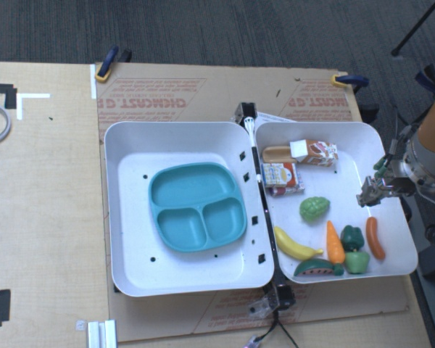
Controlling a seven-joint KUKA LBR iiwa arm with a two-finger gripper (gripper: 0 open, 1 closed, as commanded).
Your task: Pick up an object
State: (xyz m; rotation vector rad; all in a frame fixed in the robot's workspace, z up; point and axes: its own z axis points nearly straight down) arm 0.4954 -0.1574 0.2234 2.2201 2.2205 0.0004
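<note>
Two white bins sit side by side on the bench. I will use the right bin (351, 140) as the spot to tell where things are.

To its left, touching it, is the left bin (127, 194). A blue-green tray (197, 206) with three parts lies flat in that bin.

Inside the right bin are toy foods. Near its back wall lies a hot dog bun (275, 154), and beside that a small wrapped pack (317, 152). Just in front of the bun is a little box (282, 177) with red on it. In the middle of the right bin sits a green lettuce (314, 209). Near the front wall are a yellow banana (296, 245), an orange carrot (335, 243), a green pepper (353, 252) and a watermelon slice (319, 268). A red sausage (375, 238) lies close to the right wall.

The gripper (370, 194) hangs at the right wall of the right bin, just above the red sausage. Nothing is seen between its tips. I cannot tell if it is spread or closed.
</note>
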